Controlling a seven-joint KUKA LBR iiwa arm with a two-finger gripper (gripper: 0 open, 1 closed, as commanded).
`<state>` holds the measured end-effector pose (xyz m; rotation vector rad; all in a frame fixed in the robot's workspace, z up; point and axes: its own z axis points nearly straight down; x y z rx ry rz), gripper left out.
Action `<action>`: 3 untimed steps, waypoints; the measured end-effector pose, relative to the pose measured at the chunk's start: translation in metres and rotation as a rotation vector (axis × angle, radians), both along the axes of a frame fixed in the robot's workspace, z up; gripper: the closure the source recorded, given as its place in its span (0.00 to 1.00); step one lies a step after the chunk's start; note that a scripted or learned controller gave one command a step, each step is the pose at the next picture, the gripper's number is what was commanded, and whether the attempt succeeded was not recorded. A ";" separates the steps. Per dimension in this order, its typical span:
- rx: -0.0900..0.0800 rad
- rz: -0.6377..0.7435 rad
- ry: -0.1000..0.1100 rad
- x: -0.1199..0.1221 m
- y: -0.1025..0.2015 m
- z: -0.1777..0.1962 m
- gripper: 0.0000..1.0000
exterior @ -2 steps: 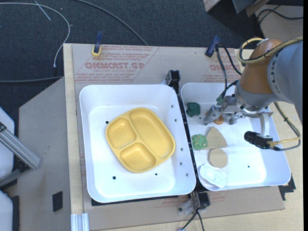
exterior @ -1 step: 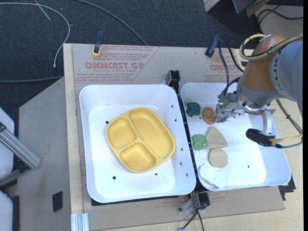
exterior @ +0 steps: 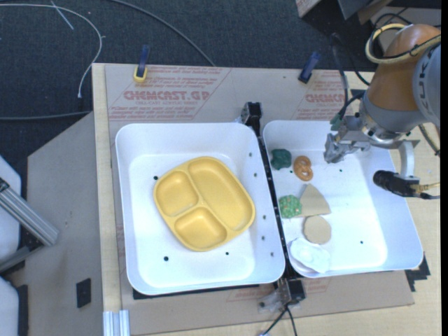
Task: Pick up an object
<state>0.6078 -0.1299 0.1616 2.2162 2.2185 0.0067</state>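
I see the tool (exterior: pixel 336 149) over the upper part of the right bin (exterior: pixel 364 219), hanging from the grey arm (exterior: pixel 395 75) with its orange band. Its fingers point down and a little to the left, but from this angle I cannot tell if they are spread or pressed together. Nothing is visible between them.

Below everything is the tabletop (exterior: pixel 182 89), covered with a brown cardboard sheet with red print. On it the left bin (exterior: pixel 140 159) and the right bin stand side by side. In the left bin lies a yellow tray (exterior: pixel 204 203) with three compartments, turned at a slant, near the middle.

The objects to pick are all in the left half of the right bin, well apart from the tool except the upper ones. From large to small: a white crumpled piece (exterior: pixel 310 255) at the lower edge; a tan wedge (exterior: pixel 315 201) in the middle; a tan round disc (exterior: pixel 317 229) just below it, touching the white piece; a light green bumpy piece (exterior: pixel 290 205) just beside the wedge on the left; a dark green piece (exterior: pixel 281 158) near the upper left wall; and a small orange ring (exterior: pixel 302 167) just beside it, near the tool.
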 end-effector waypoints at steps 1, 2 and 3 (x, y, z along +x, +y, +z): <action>0.000 0.001 -0.001 0.008 0.008 0.050 1.00; 0.000 0.001 -0.001 0.009 0.008 0.105 1.00; 0.004 0.005 0.010 0.008 0.061 0.087 1.00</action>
